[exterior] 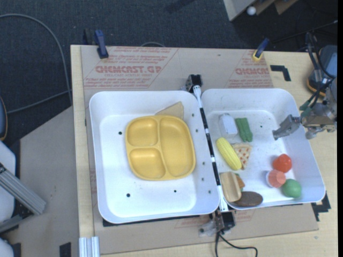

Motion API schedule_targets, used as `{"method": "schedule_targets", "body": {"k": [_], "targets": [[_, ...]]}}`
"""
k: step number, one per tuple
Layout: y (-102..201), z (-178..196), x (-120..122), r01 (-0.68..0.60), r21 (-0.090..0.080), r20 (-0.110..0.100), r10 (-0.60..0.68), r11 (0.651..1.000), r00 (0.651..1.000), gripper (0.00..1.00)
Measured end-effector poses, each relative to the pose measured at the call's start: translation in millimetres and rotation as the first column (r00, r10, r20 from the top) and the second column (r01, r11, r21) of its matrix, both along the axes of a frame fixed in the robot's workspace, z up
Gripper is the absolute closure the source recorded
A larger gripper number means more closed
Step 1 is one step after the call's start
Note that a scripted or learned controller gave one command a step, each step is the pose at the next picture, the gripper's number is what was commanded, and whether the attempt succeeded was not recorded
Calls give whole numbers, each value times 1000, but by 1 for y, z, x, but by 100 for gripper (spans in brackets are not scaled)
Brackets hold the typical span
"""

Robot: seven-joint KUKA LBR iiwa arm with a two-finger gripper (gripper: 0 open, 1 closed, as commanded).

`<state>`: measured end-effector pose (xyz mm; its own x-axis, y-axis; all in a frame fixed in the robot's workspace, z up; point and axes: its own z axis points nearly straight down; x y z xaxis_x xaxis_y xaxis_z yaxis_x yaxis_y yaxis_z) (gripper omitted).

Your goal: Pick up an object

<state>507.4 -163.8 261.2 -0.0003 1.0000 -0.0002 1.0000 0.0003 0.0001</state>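
The gripper (292,126) is hovering over the far right side of the right bin (308,159), and nothing is sitting between its fingers; whether they are apart or together I cannot tell. The nearest candidate, a red tomato (283,163), is lying just near of it, beside a pink piece (276,179) and a green ball (292,188). It is looking like light, stiff toy plastic, smooth and round, so likely slippery; gripping across its widest middle seems safest. The corn cob (229,153) is lying further left, offering a longer, easier flank.
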Motion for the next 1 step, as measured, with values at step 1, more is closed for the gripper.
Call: {"method": "schedule_targets", "body": {"k": [1], "targets": [[-50, -165, -11, 2, 1, -3, -2, 1000, 1000, 0]]}}
